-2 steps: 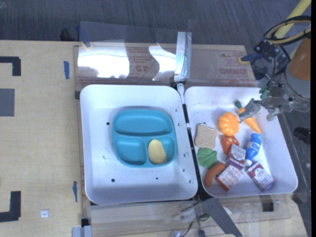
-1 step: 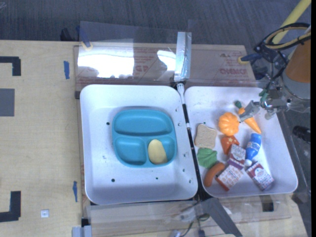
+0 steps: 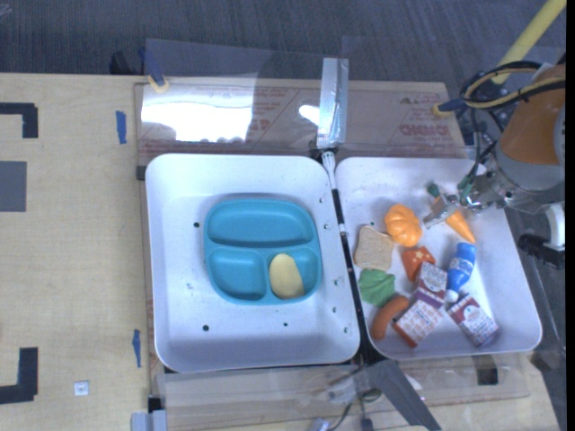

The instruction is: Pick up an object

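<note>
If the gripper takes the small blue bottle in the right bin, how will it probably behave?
The blue bottle looks like smooth plastic, so it may slip between fingers. It lies on its side and seems round, so a push could roll it. It probably is light; neighbours like the red carton may shift.

Claw (image 3: 446,206) over toy-cluttered right bin (image 3: 530,317)

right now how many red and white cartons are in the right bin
2, both near the front of the right bin: one carton beside the sausage, the other carton toward the right wall. Others may be hidden.
</note>
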You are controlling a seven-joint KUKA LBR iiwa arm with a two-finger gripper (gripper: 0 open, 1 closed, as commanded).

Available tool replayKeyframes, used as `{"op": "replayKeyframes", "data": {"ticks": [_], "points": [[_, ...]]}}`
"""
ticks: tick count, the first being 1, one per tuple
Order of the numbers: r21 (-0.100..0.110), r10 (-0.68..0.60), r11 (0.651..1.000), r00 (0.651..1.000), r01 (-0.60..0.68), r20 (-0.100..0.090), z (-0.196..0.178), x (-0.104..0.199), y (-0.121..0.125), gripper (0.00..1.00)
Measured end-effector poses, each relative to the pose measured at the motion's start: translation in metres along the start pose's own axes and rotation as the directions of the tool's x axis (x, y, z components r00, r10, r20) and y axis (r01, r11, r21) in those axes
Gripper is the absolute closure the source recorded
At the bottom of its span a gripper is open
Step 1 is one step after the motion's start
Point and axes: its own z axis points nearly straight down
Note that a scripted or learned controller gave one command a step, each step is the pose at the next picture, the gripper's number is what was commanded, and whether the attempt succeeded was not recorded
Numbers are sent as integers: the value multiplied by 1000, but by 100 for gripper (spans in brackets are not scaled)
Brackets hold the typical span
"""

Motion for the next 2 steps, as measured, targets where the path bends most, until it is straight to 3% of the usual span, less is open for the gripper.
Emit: {"op": "replayKeyframes", "data": {"ticks": [1,2], "points": [[-3,0,1000,1000,0,3,-11,-1,1,100],[31,82,996,997,-82,-3,-75,81,55,100]]}}
